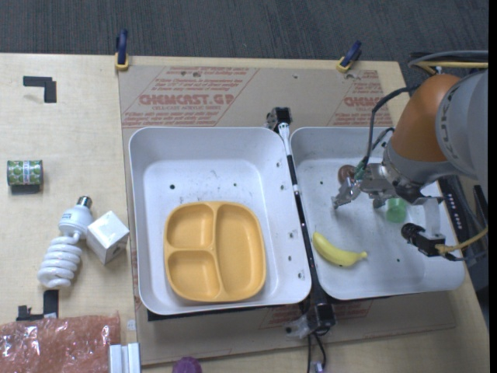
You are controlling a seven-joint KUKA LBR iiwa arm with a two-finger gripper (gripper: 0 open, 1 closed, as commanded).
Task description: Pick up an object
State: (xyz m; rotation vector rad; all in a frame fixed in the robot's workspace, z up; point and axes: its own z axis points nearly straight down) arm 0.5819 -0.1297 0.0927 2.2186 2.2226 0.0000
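From my feed, the small pale green object in the right white bin is half hidden under the grey arm's wrist, so I can't tell what it is. The purple round thing and pink mesh bag get cut off at the bottom edge.

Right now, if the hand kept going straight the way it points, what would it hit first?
Probably the bare floor of the right bin; the hand points down and left. The banana lies off that line, though depth is unclear.
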